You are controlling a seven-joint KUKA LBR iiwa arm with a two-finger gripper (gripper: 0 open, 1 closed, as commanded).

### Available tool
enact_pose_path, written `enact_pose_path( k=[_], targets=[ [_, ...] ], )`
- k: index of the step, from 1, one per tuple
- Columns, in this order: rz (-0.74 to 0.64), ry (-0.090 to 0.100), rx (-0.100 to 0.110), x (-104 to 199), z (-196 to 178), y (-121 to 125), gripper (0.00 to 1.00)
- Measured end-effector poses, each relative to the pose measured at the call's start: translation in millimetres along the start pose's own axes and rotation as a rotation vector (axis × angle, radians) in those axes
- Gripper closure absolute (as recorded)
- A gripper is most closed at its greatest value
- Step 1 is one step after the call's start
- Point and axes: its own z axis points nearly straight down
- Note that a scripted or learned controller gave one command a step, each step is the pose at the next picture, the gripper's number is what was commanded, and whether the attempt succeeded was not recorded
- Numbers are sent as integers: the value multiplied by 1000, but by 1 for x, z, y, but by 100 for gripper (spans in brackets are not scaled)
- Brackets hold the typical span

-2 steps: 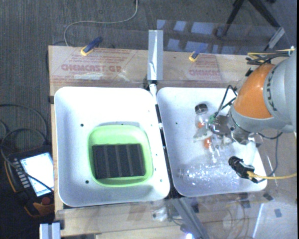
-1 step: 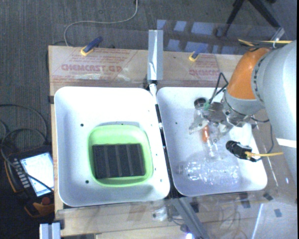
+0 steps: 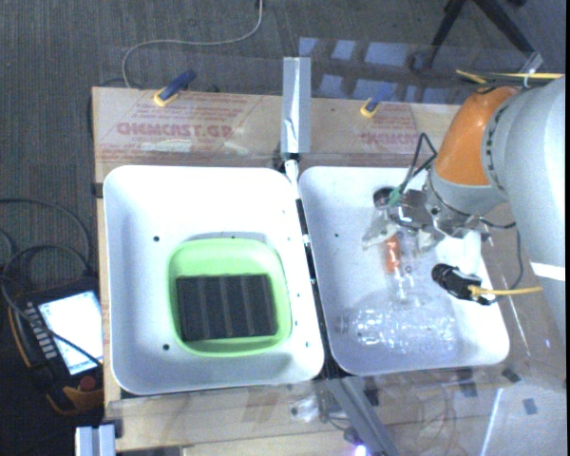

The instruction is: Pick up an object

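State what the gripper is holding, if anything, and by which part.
Cannot be told. The gripper hangs over the right bin, just above a clear crinkled plastic object. Whether it grips anything is unclear at this resolution.

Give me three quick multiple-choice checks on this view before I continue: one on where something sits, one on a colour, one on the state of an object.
1. Where is the green container?
A. In the left bin
B. In the right bin
C. On the floor

2. What colour is the band above the arm's wrist?
A. Blue
B. Orange
C. Green

3. How does the clear plastic bottle lie?
A. Standing upright in the left bin
B. Lying on its side in the right bin
C. Hanging over the bin's rim

Answers:
1. A, the container rests on the floor of the left bin.
2. B, the band is plainly orange against the grey arm.
3. B, the bottle lies flat near the front of the right bin, below the tool.
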Motion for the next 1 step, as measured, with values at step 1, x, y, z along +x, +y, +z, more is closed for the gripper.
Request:
enact_pose_path(
  k=[1],
  targets=[
    [-119,3,-40,55,-103,-10,100]
  ],
)
